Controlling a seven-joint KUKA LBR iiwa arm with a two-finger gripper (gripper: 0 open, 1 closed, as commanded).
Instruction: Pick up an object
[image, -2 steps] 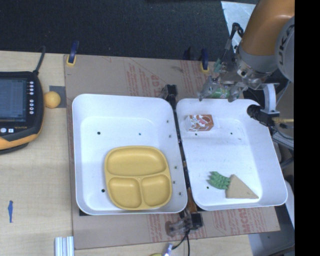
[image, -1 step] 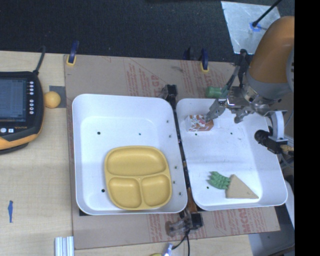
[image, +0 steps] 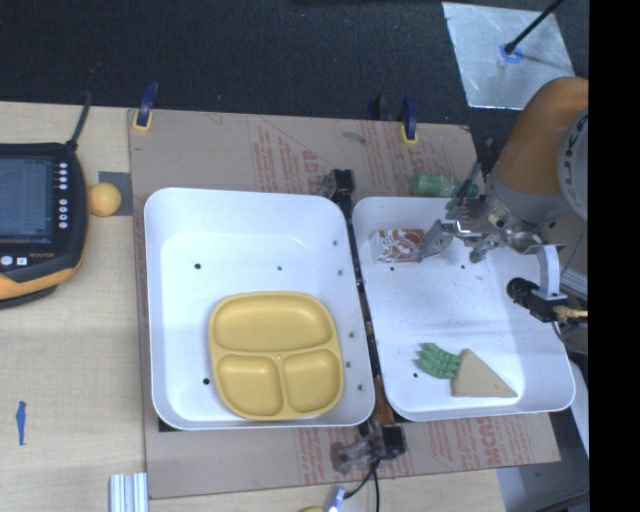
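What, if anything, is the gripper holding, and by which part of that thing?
It cannot be told. The gripper sits at the right edge of the red-and-white packet in the right bin, but no grasp is visible.

Bare floor behind yellow tray (image: 275, 355)

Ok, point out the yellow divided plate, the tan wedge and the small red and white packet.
yellow divided plate (image: 272, 325), camera view, large top compartment.
tan wedge (image: 480, 378), camera view, middle of its flat face.
red and white packet (image: 397, 244), camera view, printed centre.
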